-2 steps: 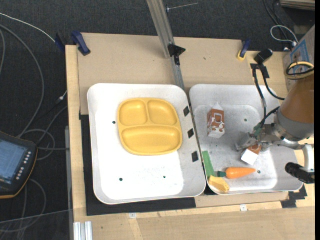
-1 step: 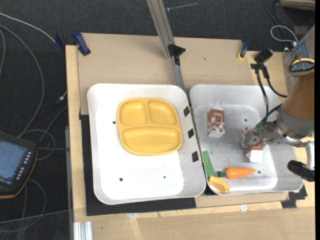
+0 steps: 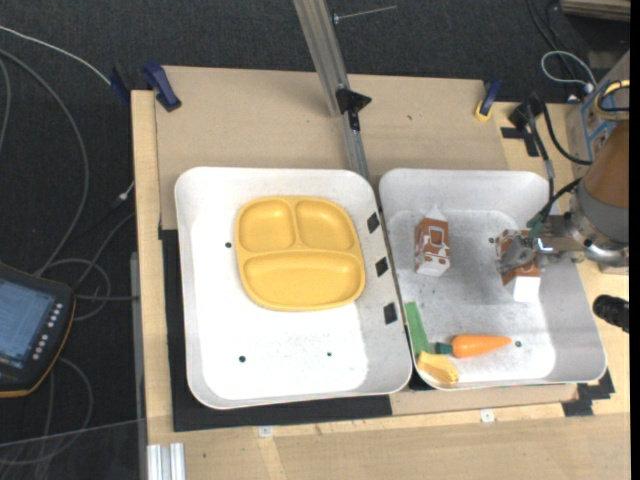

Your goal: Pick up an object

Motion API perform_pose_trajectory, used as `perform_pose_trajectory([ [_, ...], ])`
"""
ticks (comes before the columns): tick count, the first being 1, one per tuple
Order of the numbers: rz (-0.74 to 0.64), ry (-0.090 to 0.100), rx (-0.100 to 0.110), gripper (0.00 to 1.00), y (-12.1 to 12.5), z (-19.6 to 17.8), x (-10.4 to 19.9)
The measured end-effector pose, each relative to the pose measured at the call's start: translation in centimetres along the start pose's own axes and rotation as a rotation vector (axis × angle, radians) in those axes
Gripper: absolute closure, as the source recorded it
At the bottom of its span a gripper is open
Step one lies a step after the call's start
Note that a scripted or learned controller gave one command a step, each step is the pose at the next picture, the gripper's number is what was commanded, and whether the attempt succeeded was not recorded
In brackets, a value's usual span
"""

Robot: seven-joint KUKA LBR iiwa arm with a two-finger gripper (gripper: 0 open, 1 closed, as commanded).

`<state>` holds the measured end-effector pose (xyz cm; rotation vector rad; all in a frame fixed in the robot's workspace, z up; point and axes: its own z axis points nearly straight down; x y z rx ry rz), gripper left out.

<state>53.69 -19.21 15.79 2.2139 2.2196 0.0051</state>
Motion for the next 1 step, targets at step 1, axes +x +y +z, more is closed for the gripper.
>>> perform_pose_trajectory([
  [1, 0.001, -0.001, 0.000, 1.00, 0.72, -5.54, -0.95],
])
